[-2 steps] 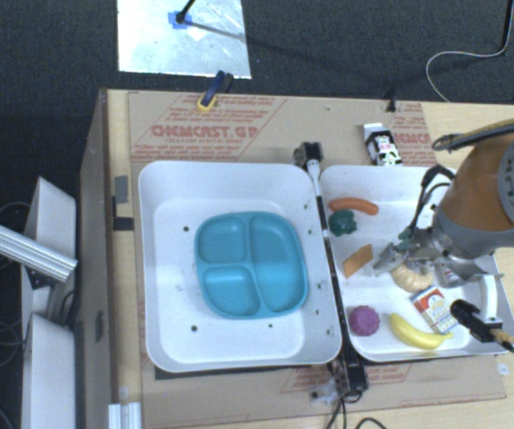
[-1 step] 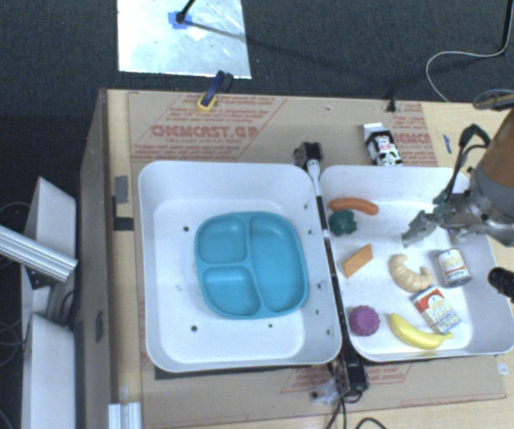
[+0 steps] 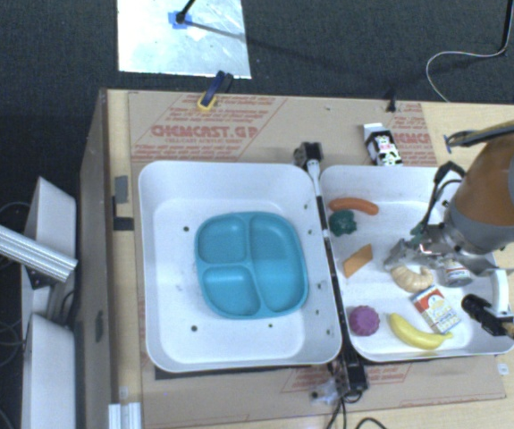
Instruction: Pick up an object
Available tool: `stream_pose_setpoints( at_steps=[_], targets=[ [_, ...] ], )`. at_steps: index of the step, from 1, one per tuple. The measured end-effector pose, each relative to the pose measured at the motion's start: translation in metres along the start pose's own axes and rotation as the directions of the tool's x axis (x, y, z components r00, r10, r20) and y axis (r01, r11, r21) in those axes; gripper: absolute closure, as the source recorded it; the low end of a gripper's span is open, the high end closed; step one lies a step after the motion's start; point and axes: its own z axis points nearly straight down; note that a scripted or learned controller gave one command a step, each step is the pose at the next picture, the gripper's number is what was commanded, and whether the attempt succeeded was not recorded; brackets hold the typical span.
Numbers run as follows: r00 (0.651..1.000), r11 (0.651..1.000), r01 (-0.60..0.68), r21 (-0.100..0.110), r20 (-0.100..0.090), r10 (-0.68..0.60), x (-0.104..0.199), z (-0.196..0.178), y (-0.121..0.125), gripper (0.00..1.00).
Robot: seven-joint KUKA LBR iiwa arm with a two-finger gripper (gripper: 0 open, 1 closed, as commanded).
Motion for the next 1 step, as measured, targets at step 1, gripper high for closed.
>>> stream_pose_setpoints(
  at_steps=[1],
  targets=[
    [1.000, 1.000, 0.002, -0.001, 0.000, -0.002, 0.0000, -0.0105, 0.0007, 1.00]
  ],
)
